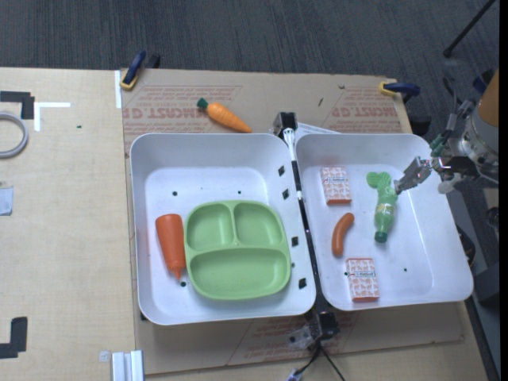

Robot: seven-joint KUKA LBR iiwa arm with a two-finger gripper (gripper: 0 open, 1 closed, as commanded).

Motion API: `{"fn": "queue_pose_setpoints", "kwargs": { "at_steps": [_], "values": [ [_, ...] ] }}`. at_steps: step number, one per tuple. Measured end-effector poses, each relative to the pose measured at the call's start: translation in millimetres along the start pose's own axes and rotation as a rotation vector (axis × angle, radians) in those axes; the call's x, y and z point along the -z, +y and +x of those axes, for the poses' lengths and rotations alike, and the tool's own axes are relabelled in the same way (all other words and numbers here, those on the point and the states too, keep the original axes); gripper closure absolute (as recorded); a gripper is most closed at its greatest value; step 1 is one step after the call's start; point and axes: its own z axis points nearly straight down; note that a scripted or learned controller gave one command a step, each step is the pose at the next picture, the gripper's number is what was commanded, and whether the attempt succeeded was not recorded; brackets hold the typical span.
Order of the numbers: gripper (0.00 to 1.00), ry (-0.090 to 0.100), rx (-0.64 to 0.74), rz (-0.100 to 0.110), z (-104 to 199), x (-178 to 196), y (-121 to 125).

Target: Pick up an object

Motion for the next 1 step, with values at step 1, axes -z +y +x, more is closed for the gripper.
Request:
{"fn": "queue_pose_setpoints", "kwargs": {
  "at_steps": [1],
  "values": [
    [0.0, -0.002, -0.102, -0.007, 28.6, -146.4, 6.9]
  ]
}}
